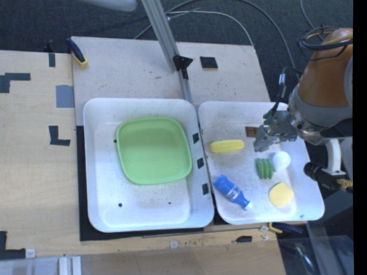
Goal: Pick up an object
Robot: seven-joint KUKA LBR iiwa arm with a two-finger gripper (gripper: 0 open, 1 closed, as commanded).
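So the gripper [265, 142] sits over the right bin [229, 112], toward its upper right, and honestly I can't tell how its fingers are set from this angle, the tips just blur into the bin floor. Nothing visibly sits between them.

Candidates are all in that bin: a yellow corn cob [227, 146] at about 9 o'clock from the gripper, a green ribbed thing [264, 168] just below it at 6 o'clock, a white ball [281, 160] touching that at roughly 5 o'clock, a yellow round piece [281, 194] further down, and a blue bottle [232, 191] at 7 o'clock. The left bin [97, 153] holds a green plate [153, 150].

My worry: the green thing and the ball are jammed together, so a descent there could nudge the ball away or pinch both badly. The corn looks rounded too, so I'd guess it rolls if caught off-centre.
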